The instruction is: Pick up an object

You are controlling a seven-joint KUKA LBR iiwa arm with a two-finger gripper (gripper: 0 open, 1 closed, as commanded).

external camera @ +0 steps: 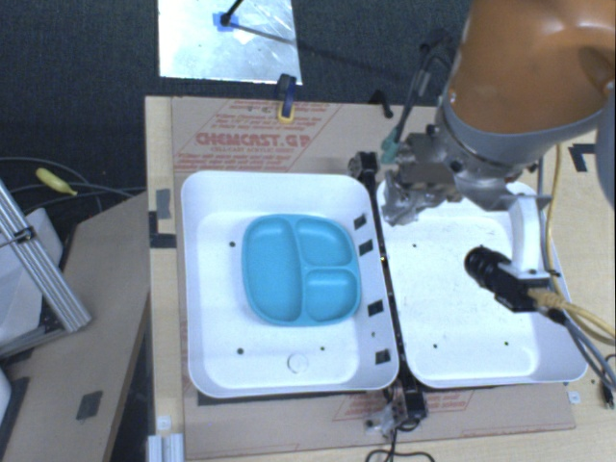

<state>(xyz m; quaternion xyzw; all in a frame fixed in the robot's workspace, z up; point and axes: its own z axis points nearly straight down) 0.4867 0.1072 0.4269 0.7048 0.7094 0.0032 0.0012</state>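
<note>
A blue divided plate [300, 269] with three compartments lies flat in the middle of the left bin [212, 354]. My gripper [402, 200] hangs over the far left part of the right bin [462, 354], close to the wall between the two bins. It is to the right of the plate and apart from it. The grey wrist and orange band above hide the gripper's tip and the bin floor under it.
A small pale round mark or disc [296, 362] shows on the left bin's floor, in front of the plate. Black clips [367, 249] line the divider between the bins. Both bins rest on a cardboard sheet [250, 133].
</note>
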